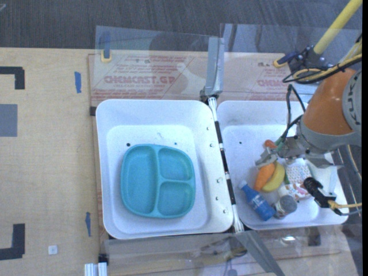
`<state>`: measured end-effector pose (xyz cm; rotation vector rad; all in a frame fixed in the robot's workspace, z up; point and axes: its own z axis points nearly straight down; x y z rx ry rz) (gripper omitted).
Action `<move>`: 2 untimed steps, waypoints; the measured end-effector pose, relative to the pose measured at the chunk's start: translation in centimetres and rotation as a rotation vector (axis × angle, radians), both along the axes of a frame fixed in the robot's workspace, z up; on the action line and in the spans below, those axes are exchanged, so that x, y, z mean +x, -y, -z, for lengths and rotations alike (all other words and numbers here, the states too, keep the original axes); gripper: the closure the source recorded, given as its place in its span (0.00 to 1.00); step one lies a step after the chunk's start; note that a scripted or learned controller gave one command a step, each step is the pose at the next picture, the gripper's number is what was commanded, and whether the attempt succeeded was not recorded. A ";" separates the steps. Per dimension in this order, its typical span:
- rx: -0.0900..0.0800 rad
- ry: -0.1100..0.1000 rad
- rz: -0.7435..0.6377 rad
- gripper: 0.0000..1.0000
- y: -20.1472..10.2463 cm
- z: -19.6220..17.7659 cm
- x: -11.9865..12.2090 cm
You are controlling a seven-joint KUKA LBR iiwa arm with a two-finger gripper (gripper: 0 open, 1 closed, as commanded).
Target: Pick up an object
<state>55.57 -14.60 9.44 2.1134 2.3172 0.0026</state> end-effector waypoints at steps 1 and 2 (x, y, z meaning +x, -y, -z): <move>0.001 -0.005 0.156 1.00 -4.6 -15.7 0.9; 0.002 -0.008 0.179 1.00 -7.6 -12.6 -0.9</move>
